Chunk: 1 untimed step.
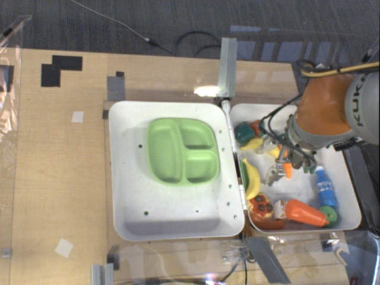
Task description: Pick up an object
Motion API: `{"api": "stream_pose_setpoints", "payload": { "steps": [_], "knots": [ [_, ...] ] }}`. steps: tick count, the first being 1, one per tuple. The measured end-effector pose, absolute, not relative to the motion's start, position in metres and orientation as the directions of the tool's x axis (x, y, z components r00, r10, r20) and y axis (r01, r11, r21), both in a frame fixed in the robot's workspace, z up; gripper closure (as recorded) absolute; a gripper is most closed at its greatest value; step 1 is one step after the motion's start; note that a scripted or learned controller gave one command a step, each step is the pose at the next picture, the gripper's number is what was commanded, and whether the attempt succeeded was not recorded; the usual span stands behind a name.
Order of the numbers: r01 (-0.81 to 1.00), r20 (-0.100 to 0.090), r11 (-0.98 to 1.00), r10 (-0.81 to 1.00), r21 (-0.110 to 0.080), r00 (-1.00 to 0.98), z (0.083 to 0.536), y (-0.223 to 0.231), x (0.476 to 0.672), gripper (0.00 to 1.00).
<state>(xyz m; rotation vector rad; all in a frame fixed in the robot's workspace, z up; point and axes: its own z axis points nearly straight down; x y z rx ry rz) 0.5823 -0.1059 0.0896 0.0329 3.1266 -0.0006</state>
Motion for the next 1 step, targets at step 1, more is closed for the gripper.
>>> {"api": "stream_pose_setpoints", "payload": {
  "steps": [1],
  "knots": [
    [0.017, -0.024, 1.0, 0.017, -0.001, -1.0, 0.1039, -0.1053, 0.5854, 1.0]
  ]
}}
